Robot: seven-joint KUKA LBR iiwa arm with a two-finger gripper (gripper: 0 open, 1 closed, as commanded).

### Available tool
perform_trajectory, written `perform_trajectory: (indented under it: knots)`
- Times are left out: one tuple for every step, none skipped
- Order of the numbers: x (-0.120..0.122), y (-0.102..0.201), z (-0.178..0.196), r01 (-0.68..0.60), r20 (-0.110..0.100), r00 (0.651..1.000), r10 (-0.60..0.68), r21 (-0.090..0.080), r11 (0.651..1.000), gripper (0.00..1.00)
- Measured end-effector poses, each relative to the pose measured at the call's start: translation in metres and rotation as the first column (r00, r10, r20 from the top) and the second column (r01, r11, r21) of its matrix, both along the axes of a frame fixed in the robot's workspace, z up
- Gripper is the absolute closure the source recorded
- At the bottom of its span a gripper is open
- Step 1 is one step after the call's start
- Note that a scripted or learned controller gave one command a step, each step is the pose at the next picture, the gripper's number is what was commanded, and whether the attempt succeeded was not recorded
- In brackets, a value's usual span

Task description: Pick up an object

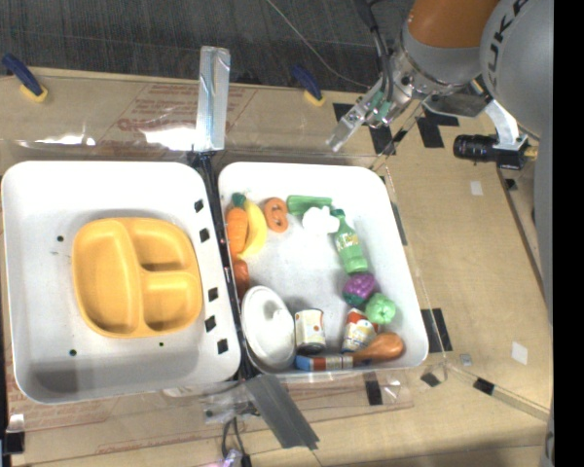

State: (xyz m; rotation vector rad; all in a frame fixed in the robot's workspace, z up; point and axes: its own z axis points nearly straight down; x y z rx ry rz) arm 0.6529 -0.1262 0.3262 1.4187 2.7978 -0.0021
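**Trainee:** Looking at the upper right of the frame, where should you aim first?

**Instructor:** You have the gripper (362,125) above the bench, beyond the top edge of the right bin (401,261), with nothing beneath it. Judge your step as the approach: bring it down and left over the bin's contents. You would do well to choose a piece with room around it. The green bottle (349,248) at centre right lies fairly apart from its neighbours; the carrot (237,230) at the bin's left wall is crowded against the yellow fruit (257,230).

**Trainee:** And the jaws?

**Instructor:** You see them slightly apart, holding and touching nothing. Line them across the bottle's narrow width before you descend.

**Trainee:** The left bin (29,261)?

**Instructor:** It carries a yellow divided tray (136,275); leave it.
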Motion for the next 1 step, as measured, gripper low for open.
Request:
perform_trajectory:
  knots:
    - [-0.0779, 0.0208, -0.0601, -0.032, -0.008, 0.999, 0.032, 0.003, 0.999, 1.00]
